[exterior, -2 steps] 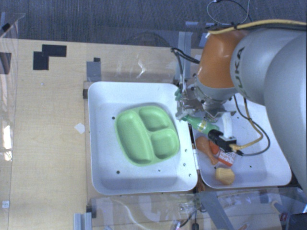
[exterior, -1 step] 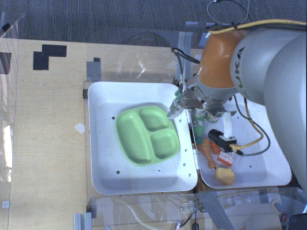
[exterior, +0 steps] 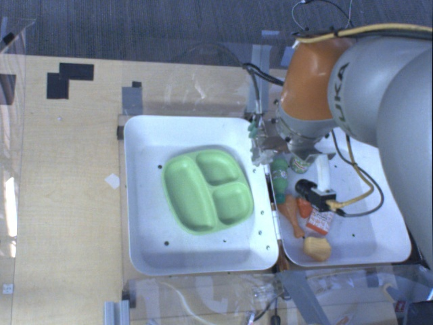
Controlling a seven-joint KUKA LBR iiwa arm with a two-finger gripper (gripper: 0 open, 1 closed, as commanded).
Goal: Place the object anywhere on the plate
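The gripper point(exterior: 287, 156) is hanging over the right bin's point(exterior: 379, 239) left edge; finger state cannot be told; the plate point(exterior: 206, 189) is lying leftward.

My arm point(exterior: 379, 87) reaches in from the right, its broad grey link filling the upper right corner. The orange band point(exterior: 308, 80) sits just above the wrist, and from there the wrist points down and toward the left. Black and yellow cables loop off the wrist on its right side. The gripper point(exterior: 281, 158) hangs below the wrist, but from this slant I cannot make out how it is set.
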